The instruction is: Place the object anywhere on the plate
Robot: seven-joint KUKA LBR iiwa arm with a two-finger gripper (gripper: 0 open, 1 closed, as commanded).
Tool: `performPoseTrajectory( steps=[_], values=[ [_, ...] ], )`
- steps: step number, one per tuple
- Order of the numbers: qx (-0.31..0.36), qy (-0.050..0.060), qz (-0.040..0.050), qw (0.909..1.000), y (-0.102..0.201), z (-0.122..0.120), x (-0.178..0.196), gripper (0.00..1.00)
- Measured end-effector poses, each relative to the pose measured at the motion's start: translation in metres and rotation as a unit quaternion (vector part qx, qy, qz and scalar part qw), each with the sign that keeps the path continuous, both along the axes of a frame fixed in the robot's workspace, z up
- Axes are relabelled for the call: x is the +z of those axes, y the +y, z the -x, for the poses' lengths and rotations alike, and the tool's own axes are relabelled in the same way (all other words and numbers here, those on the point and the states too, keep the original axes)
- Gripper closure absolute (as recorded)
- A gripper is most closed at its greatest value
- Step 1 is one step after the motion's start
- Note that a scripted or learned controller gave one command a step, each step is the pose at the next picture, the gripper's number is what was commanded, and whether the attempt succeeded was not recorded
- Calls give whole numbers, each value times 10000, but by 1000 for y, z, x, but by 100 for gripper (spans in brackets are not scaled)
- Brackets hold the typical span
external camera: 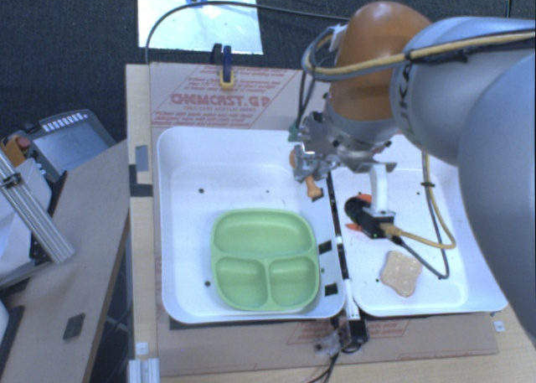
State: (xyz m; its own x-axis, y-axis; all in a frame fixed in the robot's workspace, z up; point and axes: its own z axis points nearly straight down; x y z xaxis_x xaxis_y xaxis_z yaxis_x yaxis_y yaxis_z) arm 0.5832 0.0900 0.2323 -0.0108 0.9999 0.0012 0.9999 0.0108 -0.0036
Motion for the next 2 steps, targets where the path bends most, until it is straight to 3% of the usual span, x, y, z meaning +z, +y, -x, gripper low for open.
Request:
performPoseTrajectory(
  steps=[1,2],
  values=[
    [-4,11,3,10000,54,6,-18,100],
    [-11,-3,4,10000,85,4,-2,100]
  ],
)
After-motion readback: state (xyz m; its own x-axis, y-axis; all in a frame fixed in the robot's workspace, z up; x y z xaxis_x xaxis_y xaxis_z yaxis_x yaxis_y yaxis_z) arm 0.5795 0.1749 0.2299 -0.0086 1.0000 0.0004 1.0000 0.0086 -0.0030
